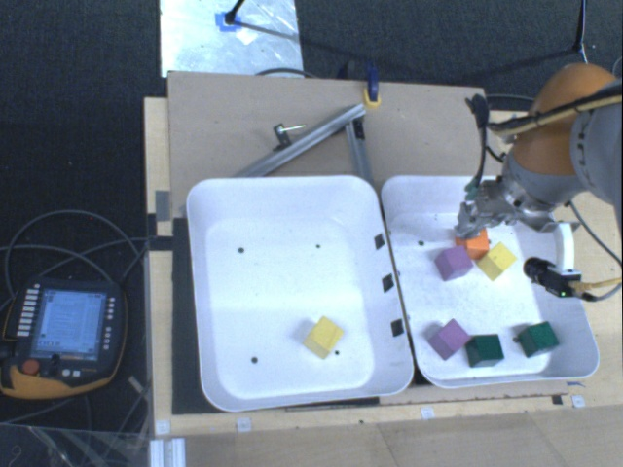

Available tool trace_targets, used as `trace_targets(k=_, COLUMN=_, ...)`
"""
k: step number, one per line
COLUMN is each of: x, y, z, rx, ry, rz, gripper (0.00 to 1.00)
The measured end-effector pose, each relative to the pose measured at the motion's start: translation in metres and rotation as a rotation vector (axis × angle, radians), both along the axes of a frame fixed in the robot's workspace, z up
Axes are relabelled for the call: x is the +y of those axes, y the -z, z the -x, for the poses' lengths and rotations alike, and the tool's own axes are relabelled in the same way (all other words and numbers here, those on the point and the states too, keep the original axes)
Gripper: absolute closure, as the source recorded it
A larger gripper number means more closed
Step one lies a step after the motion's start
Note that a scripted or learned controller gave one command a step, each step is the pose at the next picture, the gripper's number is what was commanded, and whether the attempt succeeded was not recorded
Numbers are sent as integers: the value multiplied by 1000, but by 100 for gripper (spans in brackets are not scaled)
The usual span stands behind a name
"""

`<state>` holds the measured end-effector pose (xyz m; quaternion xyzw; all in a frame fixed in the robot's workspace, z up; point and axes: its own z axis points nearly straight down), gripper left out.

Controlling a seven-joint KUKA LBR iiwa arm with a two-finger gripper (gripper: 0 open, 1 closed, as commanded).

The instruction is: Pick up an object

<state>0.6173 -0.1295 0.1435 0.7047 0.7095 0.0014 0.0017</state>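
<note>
My gripper (473, 222) reaches down into the right bin (419, 202) near its far side. It is directly over an orange block (479, 246) and covers part of it. A purple block (453, 262) lies just left of the orange one and a yellow block (496, 260) just right of it. Nearer the front of this bin sit another purple block (449, 338), a dark green block (484, 349) and a green block (537, 339). A lone yellow block (323, 337) rests in the left bin (224, 212).
A metal bar (311, 139) lies on the brown board behind the bins. A teach pendant (63, 334) with cables sits left of the bench. A black connector (551, 278) on a white bracket hangs from the arm over the right bin's right side.
</note>
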Motion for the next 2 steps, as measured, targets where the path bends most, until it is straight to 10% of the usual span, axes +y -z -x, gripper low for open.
trace_targets(k=2, x=-3, y=-100, z=-8, rx=-4, ry=1, rz=1, gripper=100)
